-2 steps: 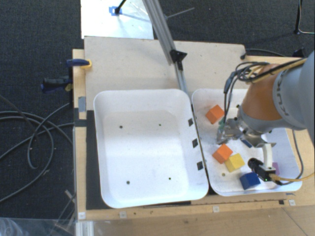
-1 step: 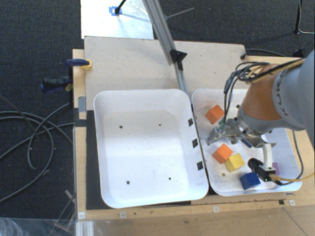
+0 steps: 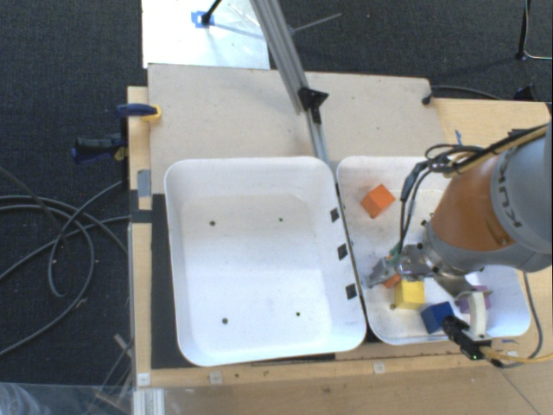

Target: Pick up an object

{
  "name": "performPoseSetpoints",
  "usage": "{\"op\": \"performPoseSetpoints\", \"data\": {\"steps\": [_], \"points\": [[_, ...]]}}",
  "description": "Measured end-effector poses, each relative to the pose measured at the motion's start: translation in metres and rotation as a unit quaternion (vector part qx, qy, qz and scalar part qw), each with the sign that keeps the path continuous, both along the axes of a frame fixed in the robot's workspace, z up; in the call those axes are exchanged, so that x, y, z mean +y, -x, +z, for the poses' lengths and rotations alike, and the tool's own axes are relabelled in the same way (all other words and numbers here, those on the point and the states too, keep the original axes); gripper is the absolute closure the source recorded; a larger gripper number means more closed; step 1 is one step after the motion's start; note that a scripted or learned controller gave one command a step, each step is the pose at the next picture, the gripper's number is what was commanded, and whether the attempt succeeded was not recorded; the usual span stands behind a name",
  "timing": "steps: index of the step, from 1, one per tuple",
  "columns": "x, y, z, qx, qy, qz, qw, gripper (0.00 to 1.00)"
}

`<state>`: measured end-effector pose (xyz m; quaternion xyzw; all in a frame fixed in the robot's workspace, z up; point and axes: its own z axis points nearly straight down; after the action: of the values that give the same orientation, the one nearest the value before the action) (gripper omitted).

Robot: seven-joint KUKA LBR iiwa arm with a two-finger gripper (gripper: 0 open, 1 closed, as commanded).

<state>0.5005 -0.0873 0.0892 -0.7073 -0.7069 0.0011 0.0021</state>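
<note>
My gripper is low in the right bin, near its left wall, with the grey and orange arm reaching in from the right. A small orange-red piece lies right at the gripper's tip; I cannot tell if it is gripped. A yellow block sits just below and to the right of the gripper, and a blue block lies beyond it near the front wall. An orange cube rests apart at the back of the bin.
The left bin stands beside the right one, with a row of black clips along the shared wall. A purple piece lies under the arm at the front right. A grey pole slants across the back.
</note>
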Motion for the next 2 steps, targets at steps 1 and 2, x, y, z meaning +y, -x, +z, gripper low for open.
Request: {"op": "performPoseSetpoints", "data": {"steps": [1, 2], "points": [[0.0004, -0.0038, 0.0117, -0.004, 0.0006, 0.002, 1.0000, 1.00], [0.0006, -0.0037, 0.0114, -0.004, 0.0003, 0.002, 1.0000, 0.00]]}}
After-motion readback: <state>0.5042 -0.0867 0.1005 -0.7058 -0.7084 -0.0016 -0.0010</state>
